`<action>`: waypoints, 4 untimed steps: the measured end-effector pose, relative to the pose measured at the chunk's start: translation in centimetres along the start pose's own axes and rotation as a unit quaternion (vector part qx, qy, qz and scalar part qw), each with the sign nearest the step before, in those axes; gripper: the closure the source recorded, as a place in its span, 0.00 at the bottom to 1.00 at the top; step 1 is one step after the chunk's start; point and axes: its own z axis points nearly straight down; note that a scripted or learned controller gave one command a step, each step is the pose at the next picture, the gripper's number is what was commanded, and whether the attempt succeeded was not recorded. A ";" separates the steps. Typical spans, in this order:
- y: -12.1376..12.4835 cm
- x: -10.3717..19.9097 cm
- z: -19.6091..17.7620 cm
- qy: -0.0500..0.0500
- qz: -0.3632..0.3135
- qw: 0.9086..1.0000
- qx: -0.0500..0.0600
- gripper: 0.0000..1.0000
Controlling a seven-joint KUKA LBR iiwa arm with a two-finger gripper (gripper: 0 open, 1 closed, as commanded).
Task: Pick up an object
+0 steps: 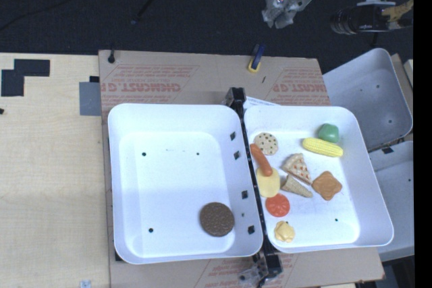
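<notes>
Above the right bin [364,226] and well beyond its far rim I log the gripper [283,10] — finger state I cannot tell — with the corn cob [322,147] lying crosswise inside, nearer me.

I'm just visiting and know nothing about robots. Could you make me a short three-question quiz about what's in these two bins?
1. True or false: the brown round cookie lies in the left bin.
2. Which item sits nearest the right bin's far right corner? A) the green item B) the red tomato slice C) the chip cookie
3. Fill in: the gripper hangs above the bench's ___ edge.

Key: 1 true; 2 A; 3 far.
</notes>
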 end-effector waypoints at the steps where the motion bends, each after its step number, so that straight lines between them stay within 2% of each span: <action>1: -0.3 6.2 0.0 0.000 0.000 1.000 0.000 1.00; 2: -0.8 11.9 0.0 -0.001 0.000 1.000 0.000 1.00; 3: -14.5 16.0 -0.1 0.000 -0.002 1.000 0.002 1.00; 4: -16.8 16.0 0.0 -0.002 0.002 1.000 0.001 1.00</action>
